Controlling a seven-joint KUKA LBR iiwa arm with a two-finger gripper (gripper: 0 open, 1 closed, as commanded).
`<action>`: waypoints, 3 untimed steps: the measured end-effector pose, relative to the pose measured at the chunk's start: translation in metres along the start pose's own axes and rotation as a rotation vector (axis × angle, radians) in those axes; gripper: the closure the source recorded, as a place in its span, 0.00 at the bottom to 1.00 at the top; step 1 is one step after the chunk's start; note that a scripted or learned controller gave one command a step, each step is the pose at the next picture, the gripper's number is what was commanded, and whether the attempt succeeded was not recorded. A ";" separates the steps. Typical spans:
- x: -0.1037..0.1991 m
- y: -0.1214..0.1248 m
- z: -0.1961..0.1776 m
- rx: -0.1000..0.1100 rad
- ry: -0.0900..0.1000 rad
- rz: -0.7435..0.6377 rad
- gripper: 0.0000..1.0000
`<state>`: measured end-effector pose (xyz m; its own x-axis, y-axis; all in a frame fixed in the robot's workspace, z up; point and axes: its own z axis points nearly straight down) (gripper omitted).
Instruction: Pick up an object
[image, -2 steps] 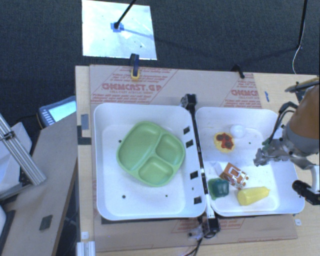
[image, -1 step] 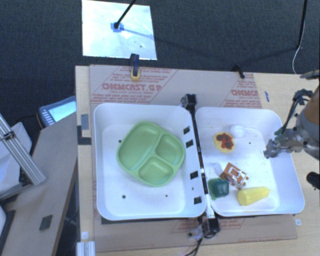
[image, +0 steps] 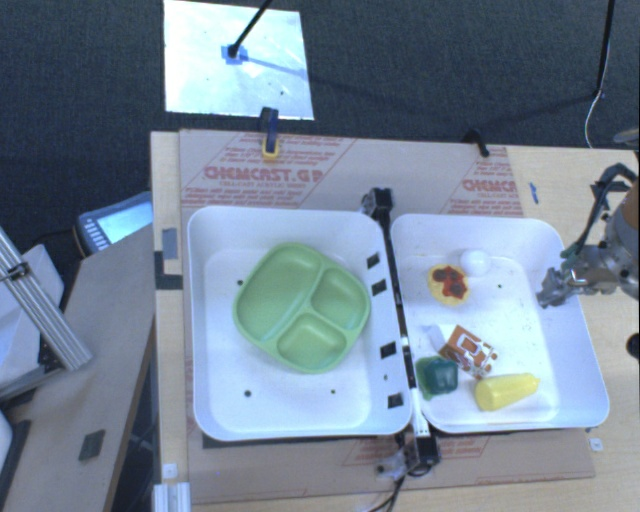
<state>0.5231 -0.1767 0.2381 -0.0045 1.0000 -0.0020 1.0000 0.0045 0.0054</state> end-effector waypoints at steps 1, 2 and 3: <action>0.057 -0.002 0.011 0.004 0.003 -0.005 1.00; 0.104 -0.009 0.018 0.005 0.003 -0.005 1.00; 0.154 -0.013 0.027 0.004 0.003 -0.004 1.00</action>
<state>0.5094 -0.0226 0.2109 -0.0087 1.0000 0.0014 1.0000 0.0087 0.0011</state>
